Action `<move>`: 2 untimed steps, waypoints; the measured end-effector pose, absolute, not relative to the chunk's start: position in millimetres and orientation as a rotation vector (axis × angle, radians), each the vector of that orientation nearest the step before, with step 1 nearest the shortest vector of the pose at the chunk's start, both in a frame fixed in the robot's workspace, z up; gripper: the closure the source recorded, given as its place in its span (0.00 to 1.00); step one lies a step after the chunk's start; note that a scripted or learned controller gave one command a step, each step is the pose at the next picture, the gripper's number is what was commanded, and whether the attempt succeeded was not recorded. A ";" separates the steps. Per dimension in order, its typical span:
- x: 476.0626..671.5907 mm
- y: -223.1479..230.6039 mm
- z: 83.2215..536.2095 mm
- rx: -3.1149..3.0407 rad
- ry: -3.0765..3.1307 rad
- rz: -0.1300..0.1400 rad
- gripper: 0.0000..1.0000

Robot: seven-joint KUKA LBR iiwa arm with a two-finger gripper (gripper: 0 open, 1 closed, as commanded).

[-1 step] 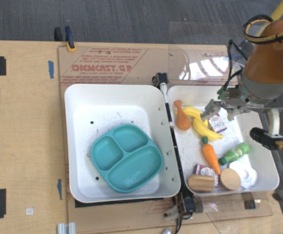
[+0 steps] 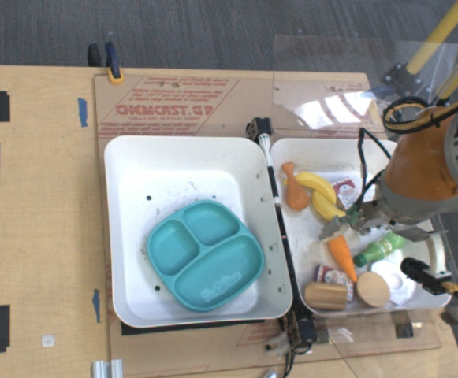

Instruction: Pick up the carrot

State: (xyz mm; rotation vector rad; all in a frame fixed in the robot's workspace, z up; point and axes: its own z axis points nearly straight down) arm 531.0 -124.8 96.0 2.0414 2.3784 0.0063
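The carrot (image 2: pixel 341 257) is a small orange toy lying slantwise in the middle of the right bin (image 2: pixel 292 235), with its thick end up-left. My gripper (image 2: pixel 347 224) hangs just above that upper end, reaching in from the right below the orange wrist band. It is open: one grey finger (image 2: pixel 329 228) points down-left beside the carrot's top. I see nothing held between the fingers. The carrot lies on the bin floor.
Around the carrot lie a banana (image 2: pixel 321 193), an orange drumstick toy (image 2: pixel 295 189), a green bottle (image 2: pixel 382 249), a wooden cylinder (image 2: pixel 327 295) and a tan round piece (image 2: pixel 373 288). The left bin (image 2: pixel 126 211) holds a teal divided plate (image 2: pixel 205 256).
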 end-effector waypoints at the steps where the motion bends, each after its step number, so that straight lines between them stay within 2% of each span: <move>1: 531.0 -124.6 104.2 2.045 2.374 0.007 1.00; 2: 580.7 -52.2 186.3 2.374 2.055 0.008 1.00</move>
